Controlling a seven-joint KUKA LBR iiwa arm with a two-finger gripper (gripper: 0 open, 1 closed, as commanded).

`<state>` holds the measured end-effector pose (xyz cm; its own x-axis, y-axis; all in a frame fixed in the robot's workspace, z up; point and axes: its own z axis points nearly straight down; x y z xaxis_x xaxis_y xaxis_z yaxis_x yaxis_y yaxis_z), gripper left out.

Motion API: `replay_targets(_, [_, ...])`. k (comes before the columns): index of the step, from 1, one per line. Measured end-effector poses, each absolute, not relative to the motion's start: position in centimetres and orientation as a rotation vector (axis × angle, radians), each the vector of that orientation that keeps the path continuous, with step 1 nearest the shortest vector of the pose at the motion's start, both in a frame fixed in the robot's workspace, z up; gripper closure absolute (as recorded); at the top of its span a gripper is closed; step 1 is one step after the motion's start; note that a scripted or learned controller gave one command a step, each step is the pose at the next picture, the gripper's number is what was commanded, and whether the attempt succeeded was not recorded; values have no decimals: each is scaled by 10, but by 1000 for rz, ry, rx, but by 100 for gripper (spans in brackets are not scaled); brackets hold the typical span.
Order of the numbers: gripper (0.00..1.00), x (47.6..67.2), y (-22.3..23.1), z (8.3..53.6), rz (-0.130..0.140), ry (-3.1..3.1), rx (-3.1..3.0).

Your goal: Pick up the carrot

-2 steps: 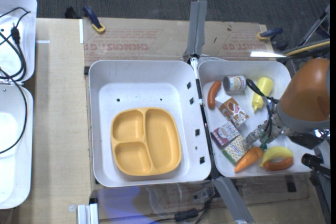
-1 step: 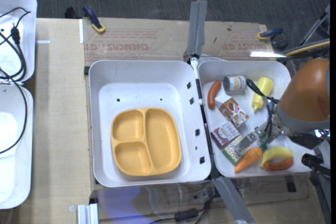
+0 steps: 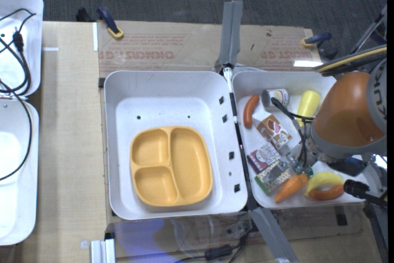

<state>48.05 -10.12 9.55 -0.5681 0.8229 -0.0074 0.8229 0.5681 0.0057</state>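
The carrot [image 3: 290, 187] lies at the right bin's [image 3: 241, 132] near edge, beside a banana [image 3: 325, 180]. The gripper [image 3: 300, 163] hangs just above it, presumably lining up a grab; its state can't be told.

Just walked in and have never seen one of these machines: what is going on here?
A robot arm is reaching into the right bin, which holds a jumble of toy food and packets. Its gripper is low in the pile, just above the carrot near the front edge. A banana lies beside the carrot and a sausage farther back. The left bin holds a yellow divided plate. I cannot tell whether the carrot has been gripped.
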Motion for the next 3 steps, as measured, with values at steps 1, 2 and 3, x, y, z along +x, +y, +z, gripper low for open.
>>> replay_targets(1, [100,482,-101,105,7,2768,1458])
replay_targets(2, [100,488,-126,96,10,2675,1634])
replay_targets(3, [0,488,-129,96,4,2667,1638])
